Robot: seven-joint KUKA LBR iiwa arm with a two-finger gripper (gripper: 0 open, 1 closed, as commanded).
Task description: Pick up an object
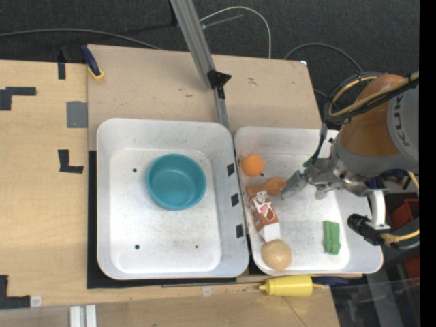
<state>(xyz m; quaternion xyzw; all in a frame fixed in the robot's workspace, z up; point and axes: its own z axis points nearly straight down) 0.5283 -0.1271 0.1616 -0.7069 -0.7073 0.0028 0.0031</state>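
The right bin (300,139) holds an orange ball (253,165), a small orange piece (274,185), a red and white carton (264,214), a beige round thing (276,255) and a green block (331,238). My gripper (307,187) hangs low over the middle of this bin, just right of the small orange piece. It is open, with one dark finger (293,184) pointing left toward that piece and the other finger (321,191) to its right. Nothing sits between them.
A teal bowl (177,181) sits in the left bin (116,203). A yellow bottle (290,286) lies on the bench just outside the right bin's front rim. A grey metal pole (197,39) slants down to the gap between the bins.
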